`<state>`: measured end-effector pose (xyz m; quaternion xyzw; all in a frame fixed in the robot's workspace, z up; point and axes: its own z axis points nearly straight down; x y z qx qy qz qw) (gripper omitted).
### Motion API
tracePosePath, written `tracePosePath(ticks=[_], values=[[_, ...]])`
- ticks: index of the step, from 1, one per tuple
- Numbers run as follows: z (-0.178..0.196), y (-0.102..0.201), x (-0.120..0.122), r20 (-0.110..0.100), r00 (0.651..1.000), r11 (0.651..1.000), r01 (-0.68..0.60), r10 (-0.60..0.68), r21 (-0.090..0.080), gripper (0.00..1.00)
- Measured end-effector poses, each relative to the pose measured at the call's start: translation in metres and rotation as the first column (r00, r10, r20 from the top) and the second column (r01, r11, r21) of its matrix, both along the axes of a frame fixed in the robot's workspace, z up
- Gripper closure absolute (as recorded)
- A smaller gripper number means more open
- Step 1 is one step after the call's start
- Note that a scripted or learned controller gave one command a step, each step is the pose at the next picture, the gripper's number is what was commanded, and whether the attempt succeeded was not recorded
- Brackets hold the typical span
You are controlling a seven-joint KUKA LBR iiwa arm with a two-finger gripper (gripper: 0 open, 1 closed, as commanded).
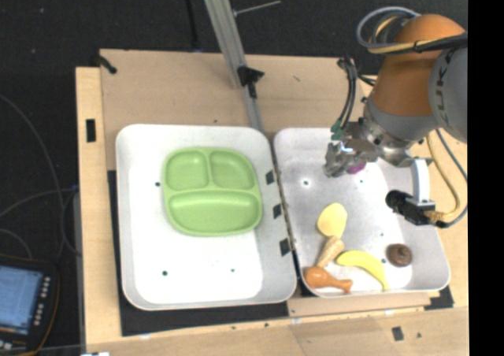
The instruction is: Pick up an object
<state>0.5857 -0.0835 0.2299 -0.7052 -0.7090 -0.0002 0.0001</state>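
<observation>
Your end effector (344, 159) hovers over the right bin's (303, 150) far edge, finger state unclear, so next descend toward a toy.

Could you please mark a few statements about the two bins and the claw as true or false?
1. The green divided plate lies in the left bin. True.
2. The banana lies on the green plate. False: it lies in the right bin, near its front edge.
3. The claw is above the right bin. True.
4. The small brown round object sits in the left bin. False: it is in the right bin, beside the banana.
5. The claw is over the plate. False: it is at the right bin's far end.
</observation>
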Motion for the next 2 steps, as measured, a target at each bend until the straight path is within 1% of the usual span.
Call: tracePosePath(ticks=[1,2], values=[[0.011,0.040,-0.021,0.001,1.000,1.000,-0.001,0.001,0.001,1.00],[0.002,0.092,-0.044,0.000,1.000,1.000,-0.001,0.001,0.001,1.00]])
